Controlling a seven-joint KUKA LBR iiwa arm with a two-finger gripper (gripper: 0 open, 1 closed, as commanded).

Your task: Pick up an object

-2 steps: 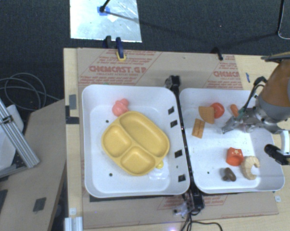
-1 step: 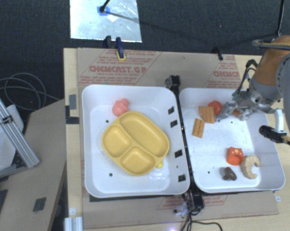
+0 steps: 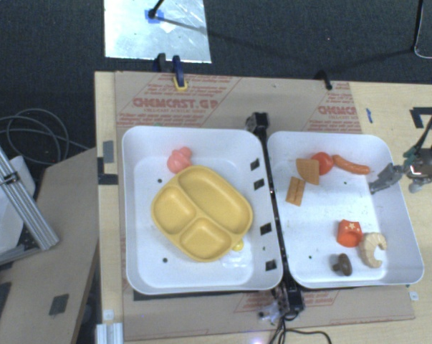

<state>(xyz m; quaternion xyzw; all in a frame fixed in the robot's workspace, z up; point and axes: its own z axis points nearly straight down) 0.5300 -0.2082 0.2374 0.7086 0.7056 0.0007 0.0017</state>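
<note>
While the arm (image 3: 427, 156) sits at the far right edge of the camera view, its claw (image 3: 385, 178) hangs over the right rim of the right bin (image 3: 398, 213) — nothing is between the fingers, and I can't tell how far open it is; just a grey tip shows, pointing down-left into the bin.

Right bin contents, all lying loose on the floor:
- orange carrot-like piece (image 3: 350, 166) at top, nearest the claw but apart from it
- red tomato-like piece (image 3: 323, 162) touching the carrot's left end
- orange wedge (image 3: 307, 170) just beside the tomato, overlapping its left side
- small tan block (image 3: 295, 190) just below the wedge
- red-orange piece (image 3: 349, 233) lower right
- pale curved piece (image 3: 373, 250) just beside it, near the right wall
- dark brown lump (image 3: 341, 264) near the bottom wall

Left bin (image 3: 140, 264): yellow divided plate (image 3: 201, 212), three compartments, sitting tilted across the middle. Pink lump (image 3: 178, 159) touches its upper-left rim. Small yellow bit (image 3: 237, 246) peeks out at the plate's lower-right edge — can't tell what it is.

Both bins sit side by side on the bench (image 3: 223, 99), black divider strip (image 3: 267, 192) between them.
</note>
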